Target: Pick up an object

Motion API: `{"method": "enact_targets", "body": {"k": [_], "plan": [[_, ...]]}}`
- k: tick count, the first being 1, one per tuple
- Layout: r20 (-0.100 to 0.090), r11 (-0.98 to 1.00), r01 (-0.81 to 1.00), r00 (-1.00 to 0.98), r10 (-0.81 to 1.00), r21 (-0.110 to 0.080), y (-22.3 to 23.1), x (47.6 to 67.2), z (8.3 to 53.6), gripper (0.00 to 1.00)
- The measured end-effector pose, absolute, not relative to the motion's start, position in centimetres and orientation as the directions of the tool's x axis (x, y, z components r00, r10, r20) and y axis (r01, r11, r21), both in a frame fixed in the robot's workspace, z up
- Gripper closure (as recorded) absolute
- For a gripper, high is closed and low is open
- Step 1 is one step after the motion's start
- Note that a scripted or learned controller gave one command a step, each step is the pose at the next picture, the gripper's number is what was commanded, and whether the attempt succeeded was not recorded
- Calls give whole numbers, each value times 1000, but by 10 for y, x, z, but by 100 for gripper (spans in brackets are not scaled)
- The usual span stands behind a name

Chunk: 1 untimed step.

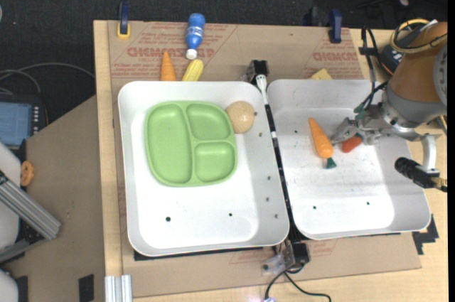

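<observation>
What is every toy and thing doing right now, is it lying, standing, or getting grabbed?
Toy carrot: lying flat in the right bin.
Red piece: lying at the gripper.
Green divided plate: flat in the left bin.
Tan ball: resting against the plate's corner.
Blue bottle: lying behind the bins.

An orange carrot point(320, 139) with a green stem end lies flat in the right bin, slanting near-right. A small red piece point(351, 145) lies just right of it.
</observation>
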<state>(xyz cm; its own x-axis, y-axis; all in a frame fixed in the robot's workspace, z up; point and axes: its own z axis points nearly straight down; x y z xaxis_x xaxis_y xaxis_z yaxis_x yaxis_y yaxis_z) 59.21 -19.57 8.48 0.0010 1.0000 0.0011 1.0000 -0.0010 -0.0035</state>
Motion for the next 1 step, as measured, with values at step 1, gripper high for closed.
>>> {"method": "enact_targets", "body": {"k": [1], "plan": [[0, -1, 1000, 1, 1000, 1, -196, 593, 96, 100]]}}
